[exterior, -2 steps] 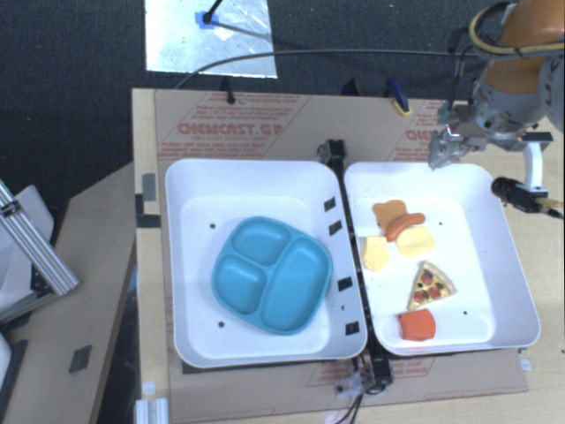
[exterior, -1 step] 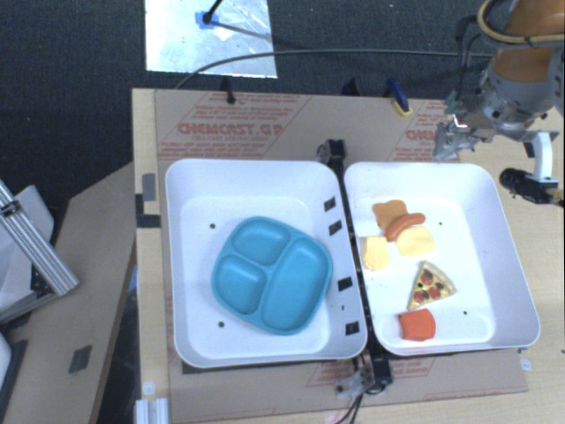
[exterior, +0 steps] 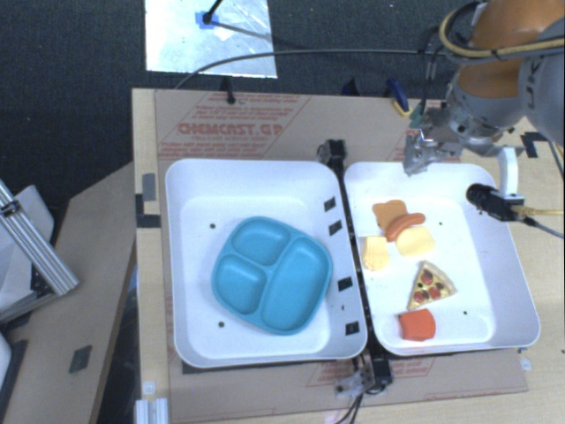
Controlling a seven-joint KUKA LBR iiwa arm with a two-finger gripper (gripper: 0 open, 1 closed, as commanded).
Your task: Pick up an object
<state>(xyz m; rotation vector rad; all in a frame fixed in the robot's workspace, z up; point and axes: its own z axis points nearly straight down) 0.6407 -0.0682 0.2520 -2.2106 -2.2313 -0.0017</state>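
Nearest me, in the right bin (exterior: 516, 312), I see a red-orange block (exterior: 418, 325), then a pizza slice (exterior: 431, 284) just beyond it. Further back sit two pale yellow pieces (exterior: 395, 246), with a sausage (exterior: 406, 225) lying on an orange piece (exterior: 387, 211). The left bin (exterior: 190, 263) holds a blue divided plate (exterior: 271, 274). Both bins rest on the counter (exterior: 238, 122). The claw (exterior: 422, 155) hangs over the right bin's far rim, apart from every object; whether it is released or clenched, I cannot tell.

A blue tray (exterior: 270, 275) lies in a white bin (exterior: 190, 237); the pizza slice (exterior: 430, 285) is yellow, red-spotted.
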